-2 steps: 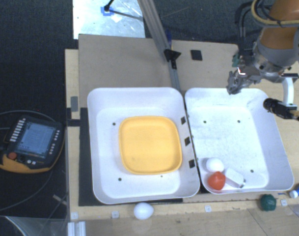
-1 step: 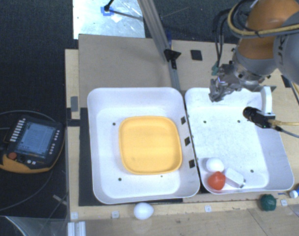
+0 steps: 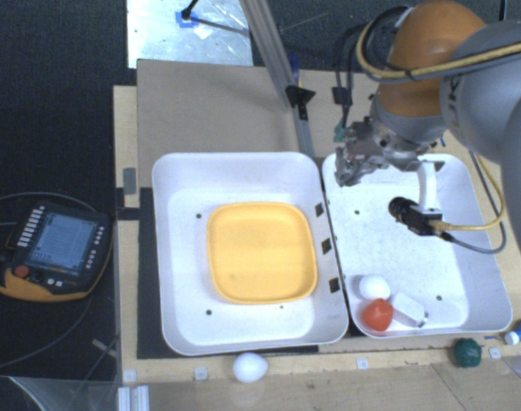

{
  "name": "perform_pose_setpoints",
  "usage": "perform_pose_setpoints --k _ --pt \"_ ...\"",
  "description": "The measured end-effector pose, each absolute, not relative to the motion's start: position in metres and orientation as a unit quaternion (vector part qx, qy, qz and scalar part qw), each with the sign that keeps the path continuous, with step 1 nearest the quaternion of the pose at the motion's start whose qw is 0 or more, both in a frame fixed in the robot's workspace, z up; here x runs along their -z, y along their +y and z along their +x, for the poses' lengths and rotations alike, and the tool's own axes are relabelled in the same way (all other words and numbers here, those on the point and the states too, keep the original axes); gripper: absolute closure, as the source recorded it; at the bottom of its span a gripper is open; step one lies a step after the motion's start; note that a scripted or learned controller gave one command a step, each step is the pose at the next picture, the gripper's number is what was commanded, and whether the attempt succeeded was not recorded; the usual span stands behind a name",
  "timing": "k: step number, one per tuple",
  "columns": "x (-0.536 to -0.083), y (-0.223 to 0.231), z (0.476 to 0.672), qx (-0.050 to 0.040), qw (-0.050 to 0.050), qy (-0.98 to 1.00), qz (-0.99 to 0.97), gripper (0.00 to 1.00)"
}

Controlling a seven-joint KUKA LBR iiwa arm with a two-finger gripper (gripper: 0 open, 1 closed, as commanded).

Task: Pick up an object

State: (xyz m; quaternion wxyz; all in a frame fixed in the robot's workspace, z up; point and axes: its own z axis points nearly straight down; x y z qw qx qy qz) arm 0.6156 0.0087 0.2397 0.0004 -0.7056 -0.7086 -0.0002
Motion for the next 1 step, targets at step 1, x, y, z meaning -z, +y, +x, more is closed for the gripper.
perform_pose_setpoints --k 1 --pt "-0.2436 0.0503 0.6008 0.0005 0.0 -0.708 -0.706 1.0"
